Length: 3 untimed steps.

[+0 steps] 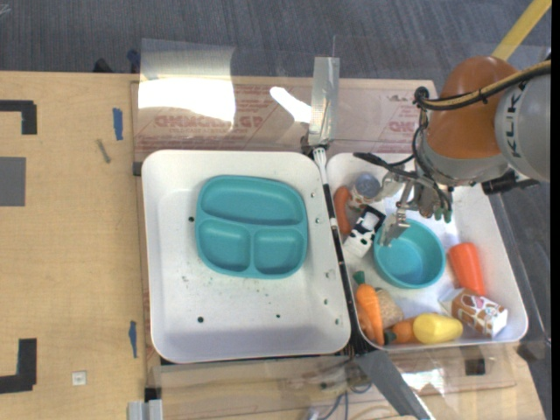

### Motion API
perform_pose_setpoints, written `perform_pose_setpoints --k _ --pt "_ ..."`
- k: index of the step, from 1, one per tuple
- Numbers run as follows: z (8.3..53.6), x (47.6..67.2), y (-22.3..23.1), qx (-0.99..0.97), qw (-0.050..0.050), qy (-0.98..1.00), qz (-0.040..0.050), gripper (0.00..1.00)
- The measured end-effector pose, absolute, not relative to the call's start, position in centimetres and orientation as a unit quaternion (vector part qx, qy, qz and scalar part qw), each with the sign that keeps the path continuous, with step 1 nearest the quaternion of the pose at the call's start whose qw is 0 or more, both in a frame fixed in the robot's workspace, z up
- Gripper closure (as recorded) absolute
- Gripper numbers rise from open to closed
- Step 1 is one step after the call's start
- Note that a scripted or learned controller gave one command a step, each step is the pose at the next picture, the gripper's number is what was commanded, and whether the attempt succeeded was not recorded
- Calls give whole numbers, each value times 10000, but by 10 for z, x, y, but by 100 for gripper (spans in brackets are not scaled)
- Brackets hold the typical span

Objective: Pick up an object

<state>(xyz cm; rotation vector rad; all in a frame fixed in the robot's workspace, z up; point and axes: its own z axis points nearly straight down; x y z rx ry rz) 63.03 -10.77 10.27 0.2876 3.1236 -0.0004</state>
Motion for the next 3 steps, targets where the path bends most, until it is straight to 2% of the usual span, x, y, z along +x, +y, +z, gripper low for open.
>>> perform_pose_setpoints --k 1,2,3 --pt "93 544 -117 2083 93 9780 -5 0" --pt "133 646 -110 2849 35 9585 7 0" --pt "91 573 -132 2294 67 9733 5 0"
